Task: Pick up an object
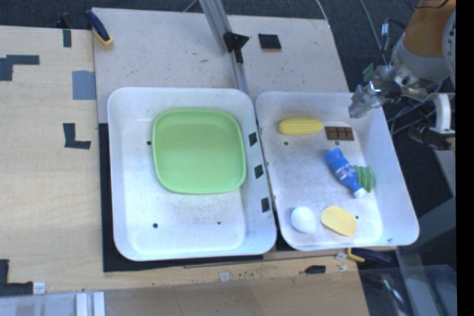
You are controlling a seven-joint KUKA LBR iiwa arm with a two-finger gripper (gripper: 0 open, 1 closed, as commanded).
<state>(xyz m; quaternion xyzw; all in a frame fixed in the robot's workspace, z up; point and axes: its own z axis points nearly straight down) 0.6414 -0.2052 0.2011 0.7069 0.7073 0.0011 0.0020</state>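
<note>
The right bin holds a yellow corn cob, a brown chocolate-like block, a blue bottle lying beside a green piece, a white egg and a yellow wedge. The gripper hangs above the bin's far right corner, to the right of the brown block and apart from every object. Nothing shows between its fingers.
The left bin holds a green square plate. A grey slanted pole runs behind the bins. Cables trail at the upper right by the arm. Tape marks dot the wooden bench at the left.
</note>
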